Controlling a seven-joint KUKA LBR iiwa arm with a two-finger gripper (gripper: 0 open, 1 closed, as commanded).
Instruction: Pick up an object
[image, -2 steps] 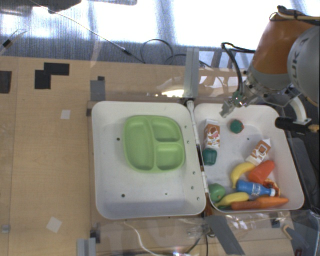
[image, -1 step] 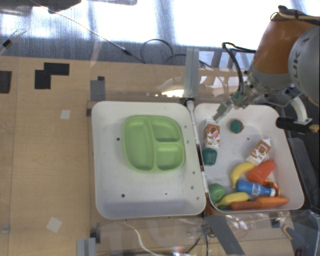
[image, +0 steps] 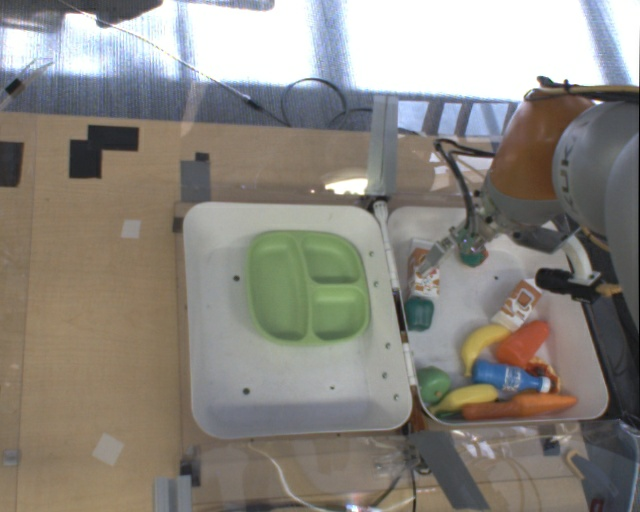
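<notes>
My gripper (image: 451, 252) hangs over the back of the right bin (image: 590, 372), fingers spread apart and nothing between them. Its left finger (image: 429, 259) is just above a small orange-and-white carton (image: 424, 283). A dark green piece (image: 419, 314) lies below that carton by the bin's left wall. Toward the front lie a yellow banana (image: 482, 345), a second carton (image: 518, 303), a red-orange item (image: 524, 343), a blue bottle (image: 510, 378), a carrot (image: 520, 405), another yellow piece (image: 465, 397) and a green round piece (image: 433, 382).
The left bin (image: 220, 330) holds a green divided plate (image: 306, 286). A raised divider (image: 392, 290) runs between the two bins. The arm's grey body and orange band (image: 535, 150) loom over the right bin's back right corner. Cables (image: 455, 175) trail behind the gripper.
</notes>
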